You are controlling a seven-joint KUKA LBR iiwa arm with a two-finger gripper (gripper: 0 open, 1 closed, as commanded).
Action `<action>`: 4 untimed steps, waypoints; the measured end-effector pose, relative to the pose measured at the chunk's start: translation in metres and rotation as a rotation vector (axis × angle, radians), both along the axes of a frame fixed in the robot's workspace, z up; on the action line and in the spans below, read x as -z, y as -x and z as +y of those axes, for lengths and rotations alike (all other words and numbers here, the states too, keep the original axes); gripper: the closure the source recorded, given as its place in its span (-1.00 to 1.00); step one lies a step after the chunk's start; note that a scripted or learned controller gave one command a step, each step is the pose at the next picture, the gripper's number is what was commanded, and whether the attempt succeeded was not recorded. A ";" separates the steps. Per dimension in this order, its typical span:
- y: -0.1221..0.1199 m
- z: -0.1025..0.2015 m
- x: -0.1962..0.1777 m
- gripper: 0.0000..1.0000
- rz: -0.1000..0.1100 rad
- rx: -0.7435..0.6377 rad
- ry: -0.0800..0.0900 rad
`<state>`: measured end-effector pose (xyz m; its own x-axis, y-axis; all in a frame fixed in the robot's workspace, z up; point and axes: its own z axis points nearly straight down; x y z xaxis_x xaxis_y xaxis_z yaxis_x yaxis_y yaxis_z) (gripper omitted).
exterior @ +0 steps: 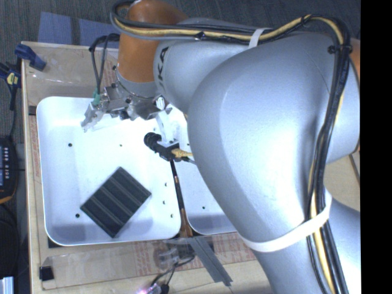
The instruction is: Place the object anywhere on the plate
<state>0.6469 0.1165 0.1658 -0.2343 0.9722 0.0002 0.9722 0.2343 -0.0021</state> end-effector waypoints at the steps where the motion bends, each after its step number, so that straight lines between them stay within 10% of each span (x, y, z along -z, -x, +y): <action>1: -0.009 0.020 -0.046 1.00 -0.002 -0.376 -0.001; 2: 0.083 -0.054 -0.036 1.00 0.002 -0.508 -0.001; 3: -0.003 0.030 0.076 1.00 0.005 -0.557 -0.001; 4: 0.079 0.010 0.074 1.00 0.002 -0.734 -0.002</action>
